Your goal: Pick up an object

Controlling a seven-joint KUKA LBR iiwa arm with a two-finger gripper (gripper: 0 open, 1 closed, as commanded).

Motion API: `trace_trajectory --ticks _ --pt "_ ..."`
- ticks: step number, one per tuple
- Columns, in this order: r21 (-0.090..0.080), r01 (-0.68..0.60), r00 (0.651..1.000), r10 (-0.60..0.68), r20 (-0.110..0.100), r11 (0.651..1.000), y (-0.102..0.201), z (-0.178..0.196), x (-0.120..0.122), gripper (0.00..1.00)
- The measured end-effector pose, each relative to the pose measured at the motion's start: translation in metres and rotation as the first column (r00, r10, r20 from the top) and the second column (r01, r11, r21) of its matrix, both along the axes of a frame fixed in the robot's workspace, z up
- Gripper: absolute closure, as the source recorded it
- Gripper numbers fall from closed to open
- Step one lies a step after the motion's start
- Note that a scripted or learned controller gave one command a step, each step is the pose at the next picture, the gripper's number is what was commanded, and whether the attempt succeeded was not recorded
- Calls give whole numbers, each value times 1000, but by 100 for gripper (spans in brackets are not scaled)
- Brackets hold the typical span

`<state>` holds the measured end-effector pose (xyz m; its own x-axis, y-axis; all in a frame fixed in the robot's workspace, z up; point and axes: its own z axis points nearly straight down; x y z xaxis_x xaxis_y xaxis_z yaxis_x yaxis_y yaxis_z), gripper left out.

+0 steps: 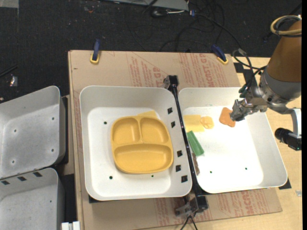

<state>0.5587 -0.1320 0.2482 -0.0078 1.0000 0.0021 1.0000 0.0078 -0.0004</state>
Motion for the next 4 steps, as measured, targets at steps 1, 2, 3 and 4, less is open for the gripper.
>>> trace_trajectory --ticks 1,2,3,4 --pt "0 0 1000 0 0 1000 51 -13 6 100" --pt "-1 0 1000 0 1 1000 112 -17 16 100" --pt "0 -1 1000 1 -1 1000 170 -23 8 100" --pt "-1 0 1000 0 0 1000 219 -30 8 100"
